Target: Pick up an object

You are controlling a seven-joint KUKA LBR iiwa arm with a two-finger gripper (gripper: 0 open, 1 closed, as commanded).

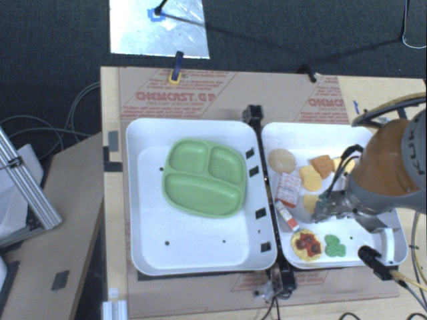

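Observation:
My gripper [323, 211] reaches down into the right bin [333, 133], with the grey and orange arm coming in from the right. It hovers between a small yellow piece [310, 201] on its left and a green leafy toy [334, 247] below it. A round pizza toy [307, 243] lies at the bin's front. Further back lie a beige bun [281, 159], an orange block [322, 165], a yellow disc [310, 177], a white and red packet [288, 189] and a thin red and white tube [285, 215]. The arm hides the bin's right side.
The left bin [150, 245] holds a green divided plate [204, 177]. A ridge with black clips [261, 179] separates the two bins. Cardboard lies under both bins, and a shiny metal sheet [159, 19] sits beyond the bench.

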